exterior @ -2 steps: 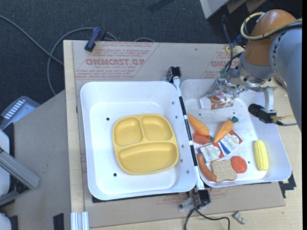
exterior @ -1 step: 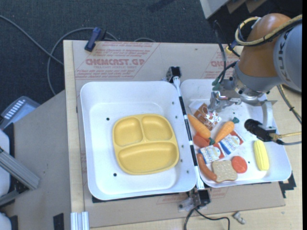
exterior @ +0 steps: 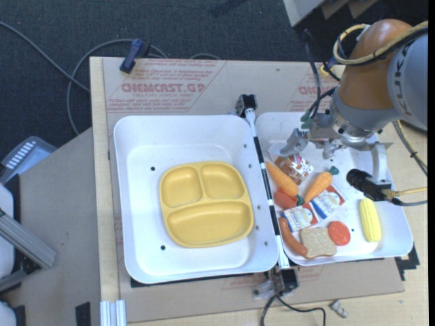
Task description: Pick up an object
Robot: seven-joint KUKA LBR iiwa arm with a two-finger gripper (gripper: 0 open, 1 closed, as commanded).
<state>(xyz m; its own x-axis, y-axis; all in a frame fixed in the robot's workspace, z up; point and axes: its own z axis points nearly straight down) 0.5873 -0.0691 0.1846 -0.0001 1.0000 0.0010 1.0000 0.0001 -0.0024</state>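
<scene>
End effector [exterior: 314,141] (state cannot be told) hangs over the right bin [exterior: 399,240], presumably because the carrot [exterior: 317,186] and other crowded toys [exterior: 369,220] offer pick targets.

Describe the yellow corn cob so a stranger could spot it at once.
Find the white bin on the view's right, the one crowded with toy food. Along its far right side, just right of a round red slice, lies the corn cob. It is the only yellow piece there; the carrots nearby are orange and pointed.
</scene>
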